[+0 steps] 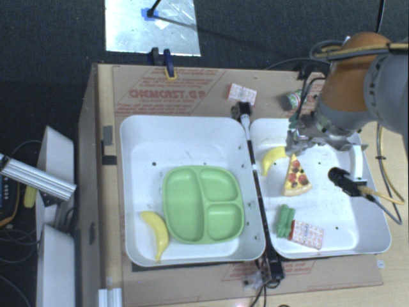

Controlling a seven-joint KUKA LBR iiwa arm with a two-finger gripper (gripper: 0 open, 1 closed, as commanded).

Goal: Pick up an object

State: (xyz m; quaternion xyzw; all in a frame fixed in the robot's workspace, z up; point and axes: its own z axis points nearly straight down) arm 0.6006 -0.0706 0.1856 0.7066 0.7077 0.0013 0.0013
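Observation:
My gripper (296, 147) hangs low over the far part of the right bin (364, 235), just above the tip of a toy pizza slice (296, 177) and right of a small yellow banana (273, 157). Nothing shows between its fingers. Nearer the front of that bin lie a green block (284, 220) and a red-and-white packet (307, 233). In the left bin (137, 165) sit a green divided plate (203, 203) and a second yellow banana (156, 233) at its front left.
A divider rail (254, 184) runs between the two bins. The arm's orange band (358, 50) and grey wrist cover the right bin's far right corner. A small packet (241, 93) and a green can (293, 99) lie on the cardboard behind the bins.

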